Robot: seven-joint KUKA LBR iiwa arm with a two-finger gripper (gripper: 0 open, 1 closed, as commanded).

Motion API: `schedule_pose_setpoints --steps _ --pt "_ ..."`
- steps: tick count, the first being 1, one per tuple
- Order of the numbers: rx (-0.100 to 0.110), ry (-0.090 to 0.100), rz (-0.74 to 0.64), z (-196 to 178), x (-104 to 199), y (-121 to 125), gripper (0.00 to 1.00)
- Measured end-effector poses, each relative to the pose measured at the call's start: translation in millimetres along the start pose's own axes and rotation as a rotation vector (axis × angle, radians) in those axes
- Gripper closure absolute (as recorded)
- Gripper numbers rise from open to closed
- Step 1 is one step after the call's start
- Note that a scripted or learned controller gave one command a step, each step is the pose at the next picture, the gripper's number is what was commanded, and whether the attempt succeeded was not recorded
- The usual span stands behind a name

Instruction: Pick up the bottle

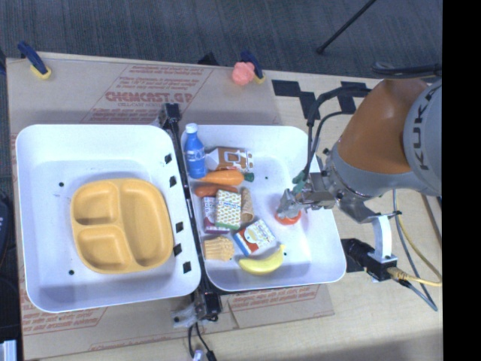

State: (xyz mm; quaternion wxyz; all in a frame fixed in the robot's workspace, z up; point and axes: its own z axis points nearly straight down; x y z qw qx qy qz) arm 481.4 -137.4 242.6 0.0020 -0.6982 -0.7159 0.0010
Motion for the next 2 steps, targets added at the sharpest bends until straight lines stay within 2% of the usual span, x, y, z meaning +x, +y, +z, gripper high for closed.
schedule_pose_setpoints --steps 1,2 --pt "0.000 -0.001 -0.007 -14.0 53.7 -3.7 1.00" --pt "0.002 0.000 -0.150 -14.2 60.7 -3.5 1.00"
